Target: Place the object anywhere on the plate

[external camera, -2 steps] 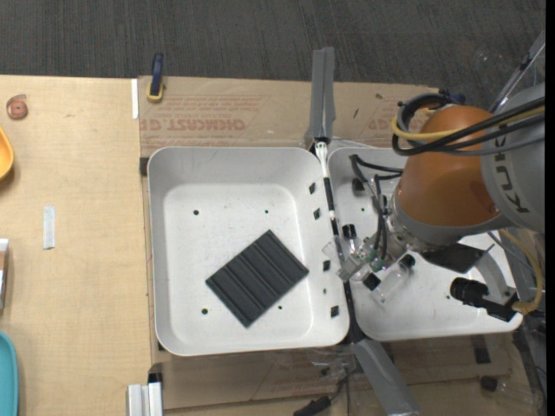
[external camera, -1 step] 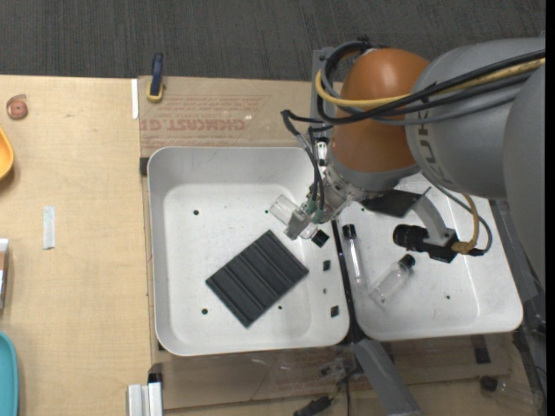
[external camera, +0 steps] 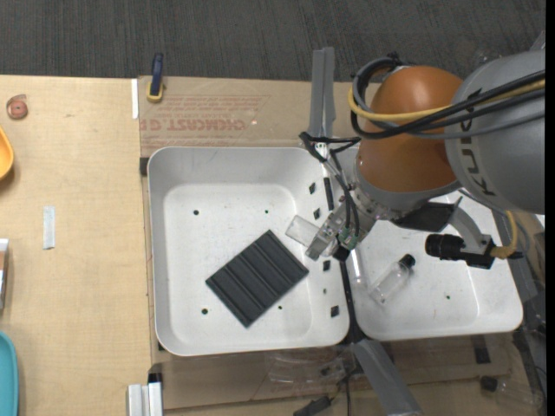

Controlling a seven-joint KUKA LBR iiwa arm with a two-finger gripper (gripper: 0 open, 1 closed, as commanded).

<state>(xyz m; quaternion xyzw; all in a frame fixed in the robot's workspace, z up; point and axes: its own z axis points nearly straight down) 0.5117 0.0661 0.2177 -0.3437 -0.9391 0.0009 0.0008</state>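
Camera view, from above and at a slant: a grey arm (external camera: pixel 507 128) with an orange band (external camera: pixel 408 133) reaches in from the right over two shallow white bins set side by side on a tan worktop (external camera: pixel 69 302). The claw (external camera: pixel 328 237) hangs over the seam where the bins meet, at the right edge of the left bin (external camera: pixel 165 258). Whether its fingers are apart or together cannot be told; clear plastic pieces at the tip blur the outline, and no item can be made out between them.

A dark ribbed plate (external camera: pixel 257 277), roughly square and turned at an angle, lies flat on the floor of the left bin, just left of and below the claw, apart from it. A small clear bottle (external camera: pixel 392 277), the object, lies on its side in the right bin (external camera: pixel 486 310), near the bin's left wall and just right of the claw, not touching the plate.

Yellow and black cables (external camera: pixel 381 120) loop around the orange band. A black cylindrical fitting (external camera: pixel 451 248) juts out beneath the arm over the right bin. A blue-handled clamp (external camera: pixel 156 74) sits at the worktop's far edge, and an orange item (external camera: pixel 4 159) shows at the left border.
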